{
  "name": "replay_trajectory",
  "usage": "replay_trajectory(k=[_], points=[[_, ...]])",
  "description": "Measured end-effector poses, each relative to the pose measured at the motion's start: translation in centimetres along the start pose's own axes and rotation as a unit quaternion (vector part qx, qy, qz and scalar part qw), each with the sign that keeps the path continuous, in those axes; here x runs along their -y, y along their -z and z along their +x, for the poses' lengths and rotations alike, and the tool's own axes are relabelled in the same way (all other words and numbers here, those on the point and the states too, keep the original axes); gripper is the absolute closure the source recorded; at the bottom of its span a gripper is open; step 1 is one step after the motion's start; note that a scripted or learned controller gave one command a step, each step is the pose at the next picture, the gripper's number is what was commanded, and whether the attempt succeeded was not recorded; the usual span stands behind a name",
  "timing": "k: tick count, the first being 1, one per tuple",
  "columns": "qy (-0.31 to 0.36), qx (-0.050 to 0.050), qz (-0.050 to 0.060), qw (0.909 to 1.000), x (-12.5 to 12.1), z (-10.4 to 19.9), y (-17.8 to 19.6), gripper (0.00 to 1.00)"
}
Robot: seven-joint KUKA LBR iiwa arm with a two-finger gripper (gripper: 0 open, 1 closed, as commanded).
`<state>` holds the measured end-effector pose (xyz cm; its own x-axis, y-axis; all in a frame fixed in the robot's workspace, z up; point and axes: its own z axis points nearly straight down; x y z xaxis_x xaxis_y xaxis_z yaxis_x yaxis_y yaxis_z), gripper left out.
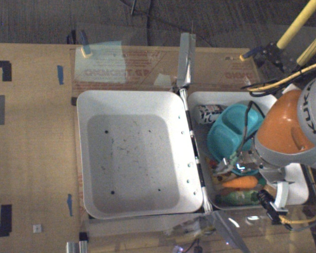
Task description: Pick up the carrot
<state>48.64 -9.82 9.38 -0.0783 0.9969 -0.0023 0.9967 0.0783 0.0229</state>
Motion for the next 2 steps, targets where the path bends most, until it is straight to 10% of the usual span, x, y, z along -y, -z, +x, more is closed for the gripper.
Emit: replay_trajectory(k=[1, 2], points=[[0.001, 0.001, -0.004, 1.0, -0.34, 0.05, 1.11, 1.0], [0.0, 0.003, -0.004, 1.0, -0.3, -0.13, 1.13, 0.0]])
